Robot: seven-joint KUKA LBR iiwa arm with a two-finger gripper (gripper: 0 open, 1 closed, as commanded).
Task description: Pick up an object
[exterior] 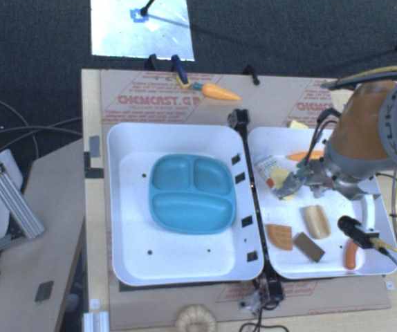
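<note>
A small yellow piece lay near the left side of the right bin, just beside a clear packet; the gripper hung right over it, though whether it was open or closed could not be told. Nearby in that bin lay a bread roll, a cracker, a brown block and a sausage, while the left bin held a blue divided plate.

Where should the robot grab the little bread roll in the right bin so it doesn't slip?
Probably across the middle of the bread roll, coming straight down from above. It lies flat on the floor of the right bin, longer than it is wide, so the fingers should close on its two long sides. There are gaps to the cracker and the brown block.
</note>
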